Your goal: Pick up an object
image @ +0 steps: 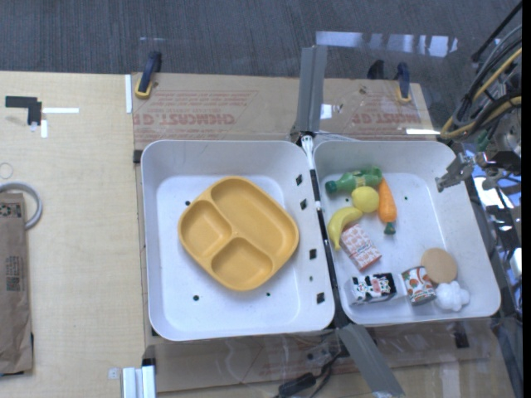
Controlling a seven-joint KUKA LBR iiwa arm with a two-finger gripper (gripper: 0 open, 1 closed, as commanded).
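Observation:
The right bin [415, 214] holds several toy foods. A green vegetable [353, 181], a lemon [365, 199], a carrot [387, 201] and a banana [342, 222] lie in a cluster at its upper left. Below them are a red-and-white packet [360, 247], a cow-patterned carton [371, 288], a small can [417, 285], a tan round cookie [438, 265] and a white fluffy piece [450, 297]. My gripper [455, 175] hangs over the bin's upper right rim, apart from all of them. A yellow divided plate [241, 235] lies in the left bin [166, 305].
Both bins rest on cardboard [216, 110] held by two clamps [149, 73]. A metal bar [311, 89] rises behind the divide between the bins. Cables [489, 89] hang at the upper right. A brown paper bag [12, 280] lies at the far left.

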